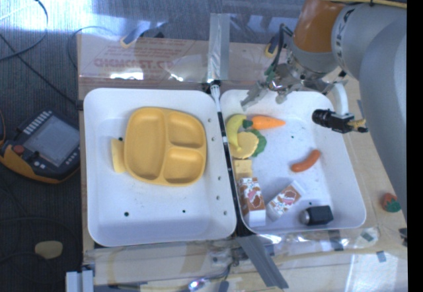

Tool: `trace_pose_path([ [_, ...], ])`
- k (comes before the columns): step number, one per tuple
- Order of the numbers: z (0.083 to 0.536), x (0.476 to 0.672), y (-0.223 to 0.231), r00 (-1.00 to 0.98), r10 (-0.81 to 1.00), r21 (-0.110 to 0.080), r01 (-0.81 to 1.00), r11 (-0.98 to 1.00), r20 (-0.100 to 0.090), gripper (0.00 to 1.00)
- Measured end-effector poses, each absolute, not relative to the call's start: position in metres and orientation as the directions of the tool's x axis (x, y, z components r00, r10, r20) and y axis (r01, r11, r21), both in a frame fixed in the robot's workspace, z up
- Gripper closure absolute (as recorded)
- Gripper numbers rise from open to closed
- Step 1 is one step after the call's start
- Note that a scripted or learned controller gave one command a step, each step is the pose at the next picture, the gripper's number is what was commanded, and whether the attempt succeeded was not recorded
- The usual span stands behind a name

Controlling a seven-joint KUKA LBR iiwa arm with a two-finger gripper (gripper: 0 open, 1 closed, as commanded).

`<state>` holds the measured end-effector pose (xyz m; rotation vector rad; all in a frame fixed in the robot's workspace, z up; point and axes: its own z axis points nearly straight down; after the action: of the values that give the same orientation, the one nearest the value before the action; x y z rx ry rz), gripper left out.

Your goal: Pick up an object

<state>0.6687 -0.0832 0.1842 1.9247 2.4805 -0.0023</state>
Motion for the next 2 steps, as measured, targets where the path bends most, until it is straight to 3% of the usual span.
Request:
trace_pose_path([
  [1,0.231,0.669,-0.108,-0.258,0.966,0.000,0.966,0.258,-0.002,0.00],
  [2,0.101,0.669,-0.127,-0.358,0.934,0.000,0.934,0.358,-0.003,0.00],
])
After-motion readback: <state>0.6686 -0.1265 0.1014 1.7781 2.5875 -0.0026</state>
